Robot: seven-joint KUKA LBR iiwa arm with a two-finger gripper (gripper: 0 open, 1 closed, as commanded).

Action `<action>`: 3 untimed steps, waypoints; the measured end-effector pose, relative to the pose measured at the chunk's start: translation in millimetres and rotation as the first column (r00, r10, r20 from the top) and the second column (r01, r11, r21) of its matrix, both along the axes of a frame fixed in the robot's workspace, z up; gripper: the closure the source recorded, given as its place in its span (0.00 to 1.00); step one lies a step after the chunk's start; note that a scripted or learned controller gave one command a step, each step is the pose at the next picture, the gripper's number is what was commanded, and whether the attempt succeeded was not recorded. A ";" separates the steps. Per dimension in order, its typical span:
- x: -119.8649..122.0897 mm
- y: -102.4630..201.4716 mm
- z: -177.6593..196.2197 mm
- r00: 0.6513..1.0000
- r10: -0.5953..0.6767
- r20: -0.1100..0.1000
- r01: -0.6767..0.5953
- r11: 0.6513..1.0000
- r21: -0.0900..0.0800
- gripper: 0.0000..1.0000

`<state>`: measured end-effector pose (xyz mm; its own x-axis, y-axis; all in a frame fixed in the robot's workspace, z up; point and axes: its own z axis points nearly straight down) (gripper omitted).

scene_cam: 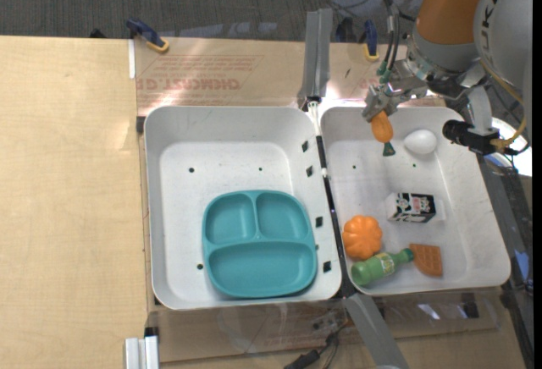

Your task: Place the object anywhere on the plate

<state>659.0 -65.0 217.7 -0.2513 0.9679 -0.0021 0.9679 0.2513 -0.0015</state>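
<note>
Claw [383,107] hangs over the far left corner of the right bin [483,274], pinched on a small toy carrot [383,129]. The carrot dangles below the fingers, orange body uppermost, dark green stub pointing down toward the bin floor; long axis close to vertical, with a slight lean. It looks lifted clear of the floor, though the slanted view leaves that uncertain.

The teal plate [258,245] lies in the left bin [169,190], toward its near side. From the claw it sits to the left and nearer the camera, across the raised divider where the two bins meet. My read: the coming move is a diagonal carry over that divider, then a descent. The plate is broad, so any of its three compartments would do.

Materials:
- Plate: smooth moulded plastic, rounded-square outline, two small wells at the far side, one long well at the near side, low rims.
- Carrot: small, tapered, matte orange, likely plastic or rubber.
- Bins: white, shallow, hard-walled, a few dark holes in the floors.

Other things in the right bin:
- white egg [419,141] just beside the carrot
- small milk carton [412,207], black-and-white print
- ribbed orange pumpkin [362,237]
- green bottle [383,267] lying on its side
- orange waffle-textured wedge [428,260]

Table [68,190] is pale wood.

Risk, as I judge it: the grip is at the carrot's top end, so it may swing during travel.
</note>
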 end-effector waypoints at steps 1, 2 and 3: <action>-97.8 52.2 -23.0 0.991 -0.134 -0.001 0.134 0.991 0.001 1.00; -156.3 110.1 -26.7 1.000 0.028 -0.002 -0.028 1.000 0.002 1.00; -156.2 109.7 -26.6 1.000 0.028 -0.002 -0.028 1.000 0.002 0.00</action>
